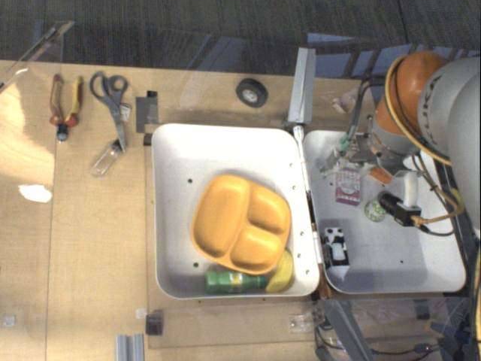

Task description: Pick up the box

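In the right bin (pixel 443 273), near its upper left corner, the box (pixel 348 186) lies flat on the white floor: a small, thin carton with a maroon and white printed face, roughly square from this angle. It looks light and fairly stiff, probably cardboard, with a smooth printed skin that could slide under a glancing touch. Lying so low, it offers little height to pinch, so the best hold is likely across its two shorter opposite edges, coming straight down and closing gently so the walls do not buckle.

Just beside it, up and to the right, hangs the hand (pixel 359 150) on the grey arm (pixel 451 104) with its orange band; the hand is near the box but I cannot tell how it is set, nor whether it touches the carton, since cables and the wrist crowd that spot. A small green round thing (pixel 374 210) sits close to the box's right, and a black and white item (pixel 335 245) lies nearer the bin's front left; both could be nudged by a wide approach.

In the left bin (pixel 173 201) rest a yellow divided tray (pixel 242 222), a green bottle (pixel 233 280) and a yellow fruit-like piece (pixel 282 274). On the surface (pixel 75 262) lie scissors (pixel 113 104), pliers (pixel 64 104) and a roll of tape (pixel 252 92).
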`<state>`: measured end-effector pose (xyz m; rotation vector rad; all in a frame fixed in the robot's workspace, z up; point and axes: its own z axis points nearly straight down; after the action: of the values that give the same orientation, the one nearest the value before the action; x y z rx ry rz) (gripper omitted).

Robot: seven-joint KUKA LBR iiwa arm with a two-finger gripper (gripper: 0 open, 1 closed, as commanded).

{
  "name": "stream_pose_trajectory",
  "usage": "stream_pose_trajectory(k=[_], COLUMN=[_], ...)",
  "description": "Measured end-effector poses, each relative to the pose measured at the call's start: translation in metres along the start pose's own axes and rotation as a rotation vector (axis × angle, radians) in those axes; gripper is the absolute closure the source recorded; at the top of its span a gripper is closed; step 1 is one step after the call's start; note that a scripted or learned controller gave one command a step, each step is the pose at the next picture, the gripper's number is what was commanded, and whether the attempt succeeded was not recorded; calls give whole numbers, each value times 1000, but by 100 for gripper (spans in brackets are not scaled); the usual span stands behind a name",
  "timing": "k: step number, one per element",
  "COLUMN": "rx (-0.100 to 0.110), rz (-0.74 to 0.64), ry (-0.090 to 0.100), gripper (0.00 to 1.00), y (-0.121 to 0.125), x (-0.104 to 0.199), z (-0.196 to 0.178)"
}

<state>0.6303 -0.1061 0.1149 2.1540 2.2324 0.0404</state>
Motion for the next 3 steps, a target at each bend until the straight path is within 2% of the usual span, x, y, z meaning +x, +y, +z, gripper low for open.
stream_pose_trajectory(k=[1, 2, 3], rx=[-7, -7, 6], rz=[-3, -3, 5], ry=[0, 0, -3], gripper=[100, 0, 0], y=[3, 3, -15], x=[1, 1, 13], z=[-12, -12, 13])
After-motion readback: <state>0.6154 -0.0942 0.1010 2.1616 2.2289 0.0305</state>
